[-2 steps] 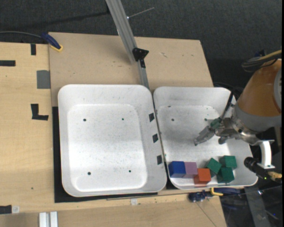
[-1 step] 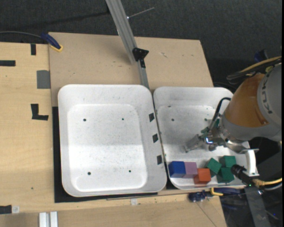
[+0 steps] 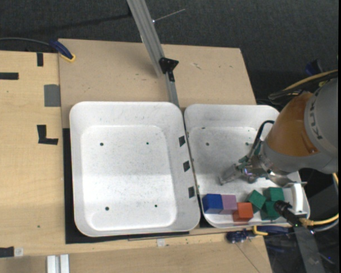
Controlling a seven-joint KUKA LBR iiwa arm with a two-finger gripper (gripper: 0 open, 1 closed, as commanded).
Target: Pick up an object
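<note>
Several small blocks lie along the front edge of the right bin (image 3: pixel 227 124): a blue block (image 3: pixel 212 202), a pale purple block (image 3: pixel 229 202), an orange block (image 3: pixel 244 211) and three green blocks (image 3: pixel 257 198) (image 3: pixel 276 194) (image 3: pixel 269 210). My gripper (image 3: pixel 230 175) hangs low over the middle of the right bin, just behind the blocks and a little above the purple one. It points left and touches none of the blocks. The arm's orange band (image 3: pixel 290 132) covers the bin's right side.
The left bin (image 3: pixel 79 152) stands next to the right one, its wall meeting it at the centre. A slanted metal rail (image 3: pixel 150 33) runs from the top of the view down to the bins' back edge. The wooden bench (image 3: pixel 23 152) extends to the left.
</note>
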